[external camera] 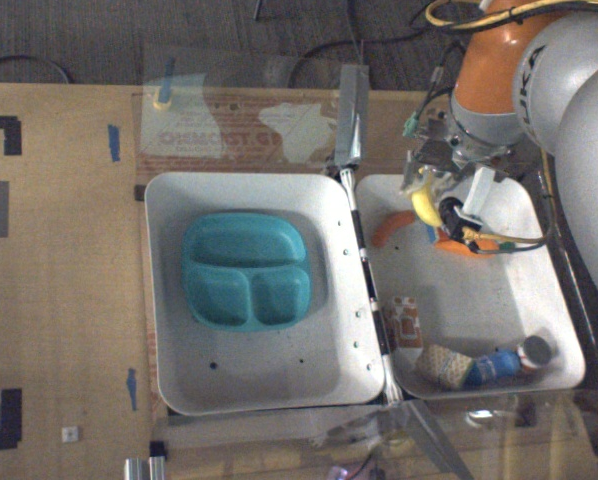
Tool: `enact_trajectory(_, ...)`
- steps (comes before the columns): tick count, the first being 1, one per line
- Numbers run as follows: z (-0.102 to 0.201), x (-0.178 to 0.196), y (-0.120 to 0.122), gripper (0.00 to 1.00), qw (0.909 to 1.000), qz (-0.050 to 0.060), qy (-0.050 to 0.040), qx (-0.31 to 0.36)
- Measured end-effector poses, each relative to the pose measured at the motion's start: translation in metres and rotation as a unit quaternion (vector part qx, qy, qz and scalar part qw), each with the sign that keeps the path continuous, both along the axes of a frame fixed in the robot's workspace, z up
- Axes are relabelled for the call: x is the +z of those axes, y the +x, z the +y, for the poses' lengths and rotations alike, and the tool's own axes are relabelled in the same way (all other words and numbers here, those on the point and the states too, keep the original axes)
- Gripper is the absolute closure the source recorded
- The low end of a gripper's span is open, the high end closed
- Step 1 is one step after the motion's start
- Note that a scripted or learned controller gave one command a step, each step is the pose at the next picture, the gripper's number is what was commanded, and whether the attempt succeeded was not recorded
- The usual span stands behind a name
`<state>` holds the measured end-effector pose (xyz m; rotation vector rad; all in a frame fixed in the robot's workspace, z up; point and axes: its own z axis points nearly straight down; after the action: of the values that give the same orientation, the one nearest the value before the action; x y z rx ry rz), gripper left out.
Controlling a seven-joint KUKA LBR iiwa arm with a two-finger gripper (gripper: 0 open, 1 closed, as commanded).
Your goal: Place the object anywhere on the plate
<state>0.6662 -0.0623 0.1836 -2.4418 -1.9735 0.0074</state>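
I'm at the pick: gripper [431, 206] in the right bin [499, 308], clamped on a yellow object [424, 208]; next, carry to the plate [245, 270].

The single camera sits fixed above the bench [59, 268], looking down at a slant; both white bins fill mid-frame, the left bin [169, 368] and the right bin [519, 298]; dark floor shows along the top; the arm [539, 58] enters from the right.
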Motion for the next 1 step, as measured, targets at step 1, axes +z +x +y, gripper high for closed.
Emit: enact_trajectory(1, 0.0909, -0.0002, -0.0098, 1.0, 0.9993, 0.0, 0.0012, 0.038)
